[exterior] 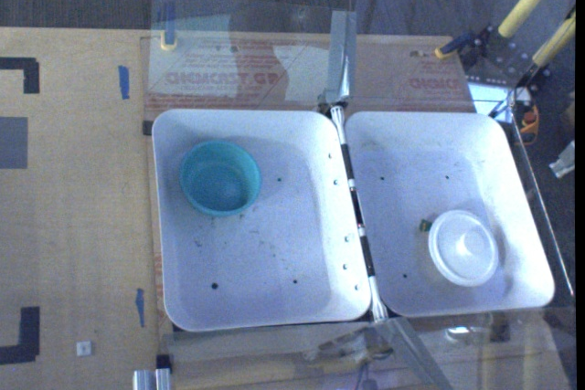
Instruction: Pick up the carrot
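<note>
In the right bin [402, 160] a white round bowl [464, 247] sits near the front right. A small dark green bit [425, 225] pokes out at the bowl's left edge; I cannot tell what it belongs to. The left bin [274, 251] holds a teal bowl [219, 178], upright, in its back left part.
A metal divider [352, 215] runs between the two bins. Clear panels stand behind them [247, 50]. Yellow poles with a black clamp [507, 36] rise at the back right. Wooden bench top with blue and black tape marks lies to the left [73, 196].
</note>
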Controlling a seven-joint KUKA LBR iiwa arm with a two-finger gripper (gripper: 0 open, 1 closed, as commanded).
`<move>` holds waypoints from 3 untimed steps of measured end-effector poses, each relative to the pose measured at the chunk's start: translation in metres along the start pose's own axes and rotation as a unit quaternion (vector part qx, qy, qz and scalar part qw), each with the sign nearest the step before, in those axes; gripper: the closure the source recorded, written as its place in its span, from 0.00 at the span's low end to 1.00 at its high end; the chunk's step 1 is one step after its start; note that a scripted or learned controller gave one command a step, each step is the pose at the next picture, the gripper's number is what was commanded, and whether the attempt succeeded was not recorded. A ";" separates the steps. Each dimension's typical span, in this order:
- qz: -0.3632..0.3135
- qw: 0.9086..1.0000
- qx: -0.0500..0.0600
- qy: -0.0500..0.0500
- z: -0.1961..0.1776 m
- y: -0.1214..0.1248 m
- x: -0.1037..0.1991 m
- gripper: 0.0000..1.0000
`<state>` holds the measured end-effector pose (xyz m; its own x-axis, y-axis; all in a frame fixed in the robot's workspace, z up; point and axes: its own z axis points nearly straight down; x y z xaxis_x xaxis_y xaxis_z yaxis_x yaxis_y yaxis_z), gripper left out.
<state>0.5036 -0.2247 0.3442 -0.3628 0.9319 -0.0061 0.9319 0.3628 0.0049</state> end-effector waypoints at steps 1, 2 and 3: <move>0.000 1.000 -0.002 -0.003 -0.011 0.000 -0.002 1.00; -0.132 0.991 0.000 0.000 -0.036 -0.020 0.009 1.00; -0.323 0.946 0.000 0.002 -0.028 -0.016 0.007 1.00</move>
<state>0.4860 -0.2233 0.3722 -0.8570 0.5153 -0.0050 0.5153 0.8570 0.0012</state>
